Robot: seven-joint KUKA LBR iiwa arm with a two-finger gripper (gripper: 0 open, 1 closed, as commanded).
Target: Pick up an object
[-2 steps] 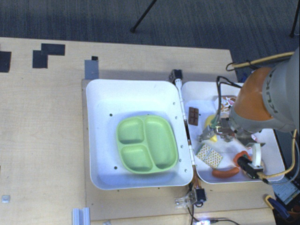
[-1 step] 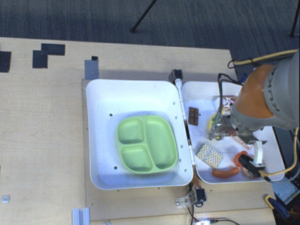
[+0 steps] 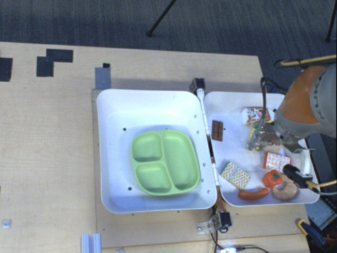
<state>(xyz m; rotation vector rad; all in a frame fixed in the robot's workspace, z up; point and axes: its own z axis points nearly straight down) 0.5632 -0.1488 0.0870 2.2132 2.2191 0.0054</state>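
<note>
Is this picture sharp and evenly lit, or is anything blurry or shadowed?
Camera view: light is soft and even; the green tray casts a faint bluish shadow on the left bin; small items around the gripper look soft and hard to identify.

No text, label or number is legible on the small packages (image 3: 276, 161) or elsewhere.

Right bin (image 3: 227, 103) left half open around brown block (image 3: 217, 130), toys crowd front edge, arm (image 3: 308, 101) covers right
</note>
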